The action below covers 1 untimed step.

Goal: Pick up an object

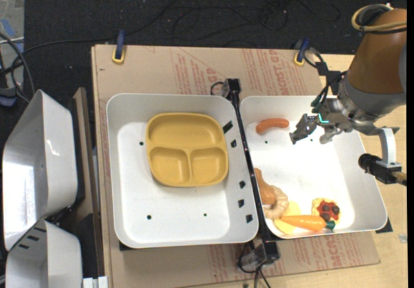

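Spanning most of the view, the worktop (168, 63) is a brown board carrying two white bins side by side, held by yellow clamps (118, 55) at its far edge. Left bin (123, 170): one yellow sectioned plate (187, 149), lying flat near the bin's far half. Right bin (362, 183): a sausage (272, 125) at the far-left corner; a pale shrimp-like piece (272, 197) against the left wall; an orange carrot (303, 221) near the front edge, with a small yellow item topped in red and black (326, 208) just beside it. The grey-and-orange arm (378, 60) reaches in from the right. Its gripper (315, 129) hangs over the right bin's far half, near the sausage but apart from it. Fingers (300, 131) spread, nothing between them. Black cables (194, 2) cross the dark floor beyond the worktop.
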Available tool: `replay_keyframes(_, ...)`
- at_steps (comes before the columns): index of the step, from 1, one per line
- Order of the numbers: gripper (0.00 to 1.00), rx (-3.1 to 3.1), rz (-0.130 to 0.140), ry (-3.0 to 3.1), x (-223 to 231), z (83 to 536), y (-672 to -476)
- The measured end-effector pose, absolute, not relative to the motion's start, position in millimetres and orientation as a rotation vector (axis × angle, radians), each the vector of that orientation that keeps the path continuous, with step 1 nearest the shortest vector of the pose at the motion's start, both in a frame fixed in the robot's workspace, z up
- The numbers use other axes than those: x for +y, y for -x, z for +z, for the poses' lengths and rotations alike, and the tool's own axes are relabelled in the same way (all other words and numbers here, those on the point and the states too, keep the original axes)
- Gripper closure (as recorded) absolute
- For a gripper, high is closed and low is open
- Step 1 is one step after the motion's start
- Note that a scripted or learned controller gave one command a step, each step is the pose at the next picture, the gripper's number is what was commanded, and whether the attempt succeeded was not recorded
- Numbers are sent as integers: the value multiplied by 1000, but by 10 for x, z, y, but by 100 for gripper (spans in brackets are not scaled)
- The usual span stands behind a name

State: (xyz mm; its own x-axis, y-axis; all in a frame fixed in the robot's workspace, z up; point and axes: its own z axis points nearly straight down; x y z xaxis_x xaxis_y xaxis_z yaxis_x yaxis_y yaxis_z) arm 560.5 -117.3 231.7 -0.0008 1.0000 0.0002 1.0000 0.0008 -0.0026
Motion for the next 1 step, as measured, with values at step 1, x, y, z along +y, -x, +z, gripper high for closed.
replay_keyframes(1,0,-2222,0,2220,-1174,2326,-5611)
